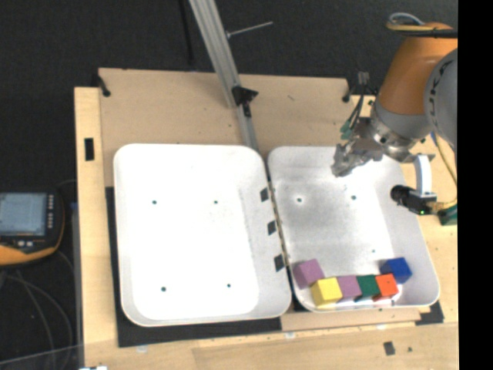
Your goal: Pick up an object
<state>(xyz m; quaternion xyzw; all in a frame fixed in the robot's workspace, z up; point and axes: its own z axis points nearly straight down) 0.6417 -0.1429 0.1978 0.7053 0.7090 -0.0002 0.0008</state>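
Several small blocks sit along the near edge of the right bin (308, 168): a purple block (308, 271), a yellow block (326, 290), a mauve block (349, 286), a green block (367, 285), an orange block (386, 285) and a blue block (397, 268). My gripper (344, 163) hangs over the far end of the same bin, well away from the blocks. Nothing shows between its fingers.
The left bin (192, 230) lies beside the right one, with black clips (271, 227) along the seam. A slanted metal rail (223, 60) crosses the back of the bench. A handheld pendant (27, 222) rests off the bench at the left.
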